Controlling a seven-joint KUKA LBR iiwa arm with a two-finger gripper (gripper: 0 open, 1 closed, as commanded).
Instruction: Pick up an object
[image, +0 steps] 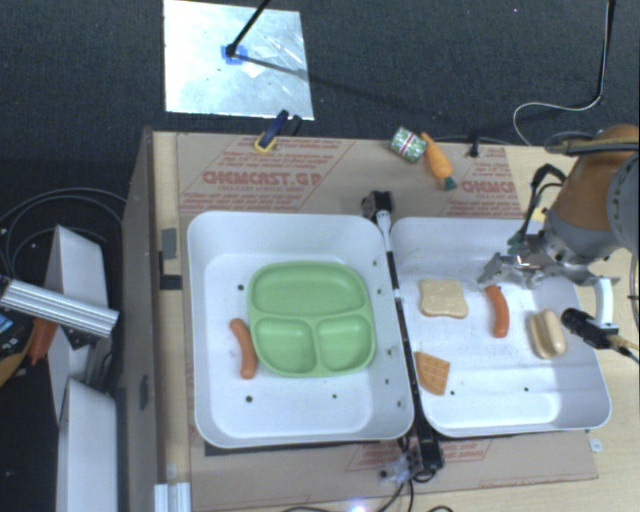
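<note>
Hovering gripper (507, 263), grip unreadable, above sausage (498, 311), between toast (443, 298) and bun (546, 333).

We see two white bins (215, 330), the left one carrying a pale green divided plate (311, 318) and an orange-red sausage (243, 348). In the right bin lie a tan bread slice (443, 298), a golden waffle-patterned cracker (432, 372), a red-orange sausage (498, 310) and a beige hot-dog bun (546, 333). The worktop's brown cardboard (300, 175) bears red lettering.
</note>
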